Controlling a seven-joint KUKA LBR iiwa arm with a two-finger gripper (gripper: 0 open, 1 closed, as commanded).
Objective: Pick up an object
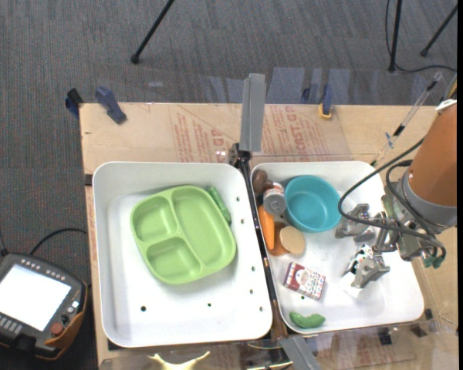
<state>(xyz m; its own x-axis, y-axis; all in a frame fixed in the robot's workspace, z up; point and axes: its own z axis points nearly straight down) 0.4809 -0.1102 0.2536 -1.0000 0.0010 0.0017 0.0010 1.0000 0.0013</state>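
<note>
My gripper (368,268) hangs low over the right part of the right bin (393,303), reaching in from the right under the orange-banded arm. A small black-and-white piece shows at its tip; I cannot tell whether that is an object or part of the gripper. To its left lie a teal bowl (312,203), an orange carrot (268,230), a tan round piece (292,242), a small metal can (274,202), a red packet (304,280) and a green pod (306,319). The red packet lies closest, a short way to the gripper's left.
The left bin (116,299) holds a green divided plate (184,233). A grey upright post (253,114) stands behind the ridge between the bins. Cables hang around the wrist. A teach pendant (31,303) lies on the floor at the lower left.
</note>
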